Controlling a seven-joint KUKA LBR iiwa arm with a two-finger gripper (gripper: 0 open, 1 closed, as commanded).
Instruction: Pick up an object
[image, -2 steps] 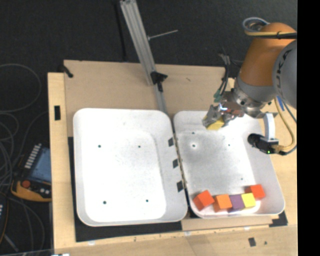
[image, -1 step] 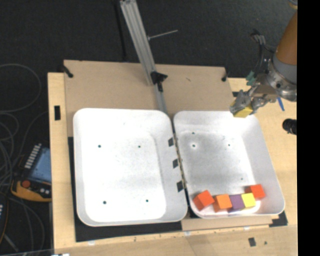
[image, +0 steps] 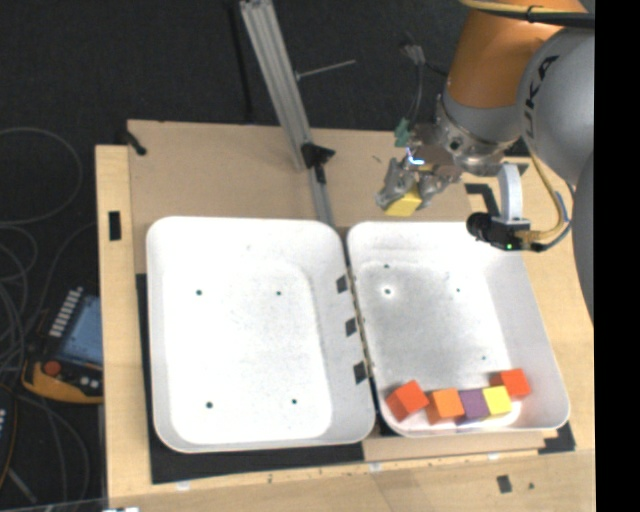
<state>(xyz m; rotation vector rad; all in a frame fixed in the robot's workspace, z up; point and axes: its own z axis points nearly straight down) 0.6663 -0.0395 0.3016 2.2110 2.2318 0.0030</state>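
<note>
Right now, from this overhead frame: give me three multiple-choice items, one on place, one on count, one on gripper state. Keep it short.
1. Where do the loose blocks lie?
A. near edge of the right bin
B. middle of the left bin
C. on the bare bench

2. How many blocks lie in the right bin?
A. two
B. five
C. eight

3. What is the gripper doing?
A. resting on the left bin's floor
B. holding a yellow block above the right bin's far rim
C. pushing the orange blocks

Key: 1 A, the blocks line that bin's near wall. 2 B, three orange, one purple, one yellow. 3 B, the yellow piece sits between the fingers.
</note>
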